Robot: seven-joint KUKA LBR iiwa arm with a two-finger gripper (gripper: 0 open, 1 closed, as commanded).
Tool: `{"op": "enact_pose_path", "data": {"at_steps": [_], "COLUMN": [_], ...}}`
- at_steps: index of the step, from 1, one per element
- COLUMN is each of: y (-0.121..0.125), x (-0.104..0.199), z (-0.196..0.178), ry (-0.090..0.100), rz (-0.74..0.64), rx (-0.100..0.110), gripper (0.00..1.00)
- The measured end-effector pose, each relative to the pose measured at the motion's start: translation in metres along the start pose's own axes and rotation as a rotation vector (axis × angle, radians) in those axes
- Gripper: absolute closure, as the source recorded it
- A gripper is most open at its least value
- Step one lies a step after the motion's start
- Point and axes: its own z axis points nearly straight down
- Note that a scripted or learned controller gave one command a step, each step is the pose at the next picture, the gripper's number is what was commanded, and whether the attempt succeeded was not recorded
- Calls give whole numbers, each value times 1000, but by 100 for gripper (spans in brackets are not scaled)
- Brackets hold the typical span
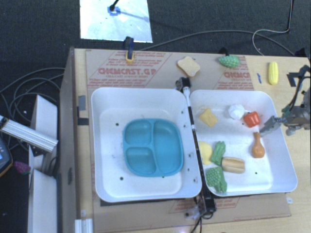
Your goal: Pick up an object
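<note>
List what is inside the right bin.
The right bin holds a yellow wedge, a white piece, a red pepper, an orange drumstick, a yellow fruit, two green vegetables and a bread roll. The gripper reaches over its right rim.

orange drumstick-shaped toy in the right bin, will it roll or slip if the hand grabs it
The orange drumstick-shaped plastic toy looks smooth and rounded, so it may well slip between hard fingers. Its bulbous end and thin neck suggest it would pivot rather than roll straight. It lies apart from the other toys on the right white bin floor, so a nudge would probably just slide it.
</note>
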Motion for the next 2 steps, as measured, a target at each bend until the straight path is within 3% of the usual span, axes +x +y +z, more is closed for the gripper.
{"op": "enact_pose_path", "data": {"at_steps": [1,2], "y": [45,9], "x": [49,104], "z": [119,157], "ry": [2,1], "rz": [-1,0], "rx": [3,1], "gripper": [0,0]}}
